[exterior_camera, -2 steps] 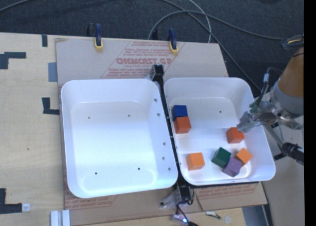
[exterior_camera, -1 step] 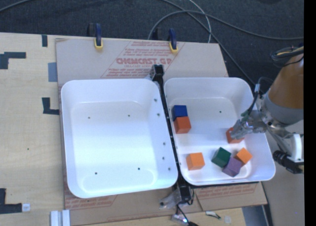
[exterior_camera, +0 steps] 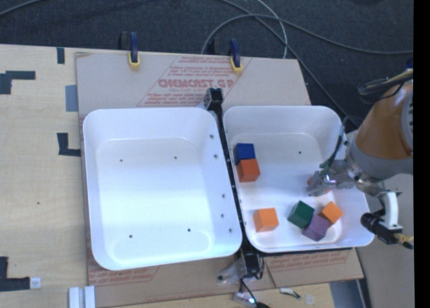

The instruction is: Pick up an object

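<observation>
Claw (exterior_camera: pixel 324 182) hangs over the right bin (exterior_camera: pixel 282 115); whether it is apart or together I cannot tell. Nearest, just below it toward the camera, lies the small orange cube (exterior_camera: pixel 331 212).

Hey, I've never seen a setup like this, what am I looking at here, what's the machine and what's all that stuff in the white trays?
One camera looks down at a slant on a bench. The grey and orange shape at the right is a robot arm; its gripper hangs over the right bin. That bin holds coloured blocks: a blue block touching an orange-red block, an orange block, and a green block, purple block and small orange block clustered together. The left bin sits beside it. Nothing visibly sits between the fingers.
</observation>
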### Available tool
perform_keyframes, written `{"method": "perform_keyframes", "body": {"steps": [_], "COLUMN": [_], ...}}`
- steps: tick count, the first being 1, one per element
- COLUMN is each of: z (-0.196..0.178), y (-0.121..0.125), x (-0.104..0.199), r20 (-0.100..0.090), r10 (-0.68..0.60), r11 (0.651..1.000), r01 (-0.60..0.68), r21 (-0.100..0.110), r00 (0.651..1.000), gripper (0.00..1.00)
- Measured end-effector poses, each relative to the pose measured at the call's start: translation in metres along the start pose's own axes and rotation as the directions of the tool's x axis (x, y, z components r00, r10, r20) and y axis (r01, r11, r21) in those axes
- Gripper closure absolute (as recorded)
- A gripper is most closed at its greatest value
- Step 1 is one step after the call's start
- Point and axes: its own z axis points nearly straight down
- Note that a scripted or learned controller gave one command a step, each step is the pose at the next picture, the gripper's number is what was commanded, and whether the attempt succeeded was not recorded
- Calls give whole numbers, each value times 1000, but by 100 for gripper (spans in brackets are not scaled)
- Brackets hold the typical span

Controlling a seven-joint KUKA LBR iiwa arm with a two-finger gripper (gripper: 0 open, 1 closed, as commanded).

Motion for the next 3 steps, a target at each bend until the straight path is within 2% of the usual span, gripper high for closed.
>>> {"method": "perform_keyframes", "body": {"steps": [1,3], "z": [-8,-120], "y": [-1,7], "x": [0,1], "r20": [-1,0], "r10": [0,0], "r11": [1000,1000], "r01": [0,0], "r21": [4,0], "r00": [1000,1000], "gripper": [100,100]}}
